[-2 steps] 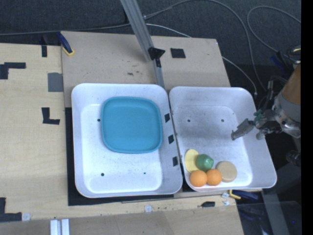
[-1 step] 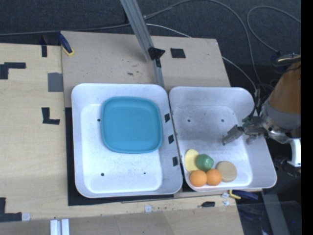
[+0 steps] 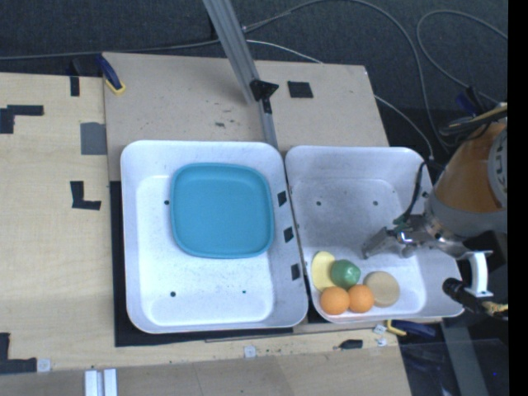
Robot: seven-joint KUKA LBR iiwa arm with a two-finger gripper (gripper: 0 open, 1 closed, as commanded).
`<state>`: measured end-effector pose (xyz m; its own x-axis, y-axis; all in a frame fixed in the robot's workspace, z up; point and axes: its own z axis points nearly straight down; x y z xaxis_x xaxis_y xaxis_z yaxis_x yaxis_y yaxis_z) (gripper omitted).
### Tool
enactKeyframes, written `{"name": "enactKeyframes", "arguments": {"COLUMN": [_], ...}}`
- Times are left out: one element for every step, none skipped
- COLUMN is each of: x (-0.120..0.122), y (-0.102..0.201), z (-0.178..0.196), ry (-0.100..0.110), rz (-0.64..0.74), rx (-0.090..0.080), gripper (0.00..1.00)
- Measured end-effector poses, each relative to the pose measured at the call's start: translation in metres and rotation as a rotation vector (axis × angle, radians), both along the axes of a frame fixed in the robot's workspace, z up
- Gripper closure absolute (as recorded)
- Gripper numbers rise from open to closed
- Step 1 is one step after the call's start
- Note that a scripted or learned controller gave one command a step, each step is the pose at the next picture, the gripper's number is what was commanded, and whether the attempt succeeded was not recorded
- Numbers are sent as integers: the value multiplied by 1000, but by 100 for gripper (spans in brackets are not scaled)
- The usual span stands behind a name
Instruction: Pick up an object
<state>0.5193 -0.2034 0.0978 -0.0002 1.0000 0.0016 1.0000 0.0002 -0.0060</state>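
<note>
Several small objects lie huddled at the front of the right bin (image 3: 346, 180): a yellow piece (image 3: 322, 266), a green ball (image 3: 345, 272), two orange balls (image 3: 334, 300) (image 3: 360, 299) and a beige round piece (image 3: 382, 287). My gripper (image 3: 381, 242) reaches in from the right, low over the bin floor, just above and to the right of the green ball and behind the beige piece. Nothing shows between its fingers.
A blue square plate (image 3: 221, 209) lies in the left bin (image 3: 148, 304). A grey metal rail (image 3: 239, 48) slants down to the divider between the bins. Cables trail across the dark floor at the back right.
</note>
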Motion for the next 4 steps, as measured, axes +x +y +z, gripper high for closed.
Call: {"name": "enactKeyframes", "arguments": {"x": [1,1,8,13], "y": [0,-1,-2,1], "z": [-8,3,63,107], "ry": [-8,-10,-10,-9], "rz": [0,0,1,1], "rx": [-3,-4,-3,-2], "gripper": [0,100,100,100]}}
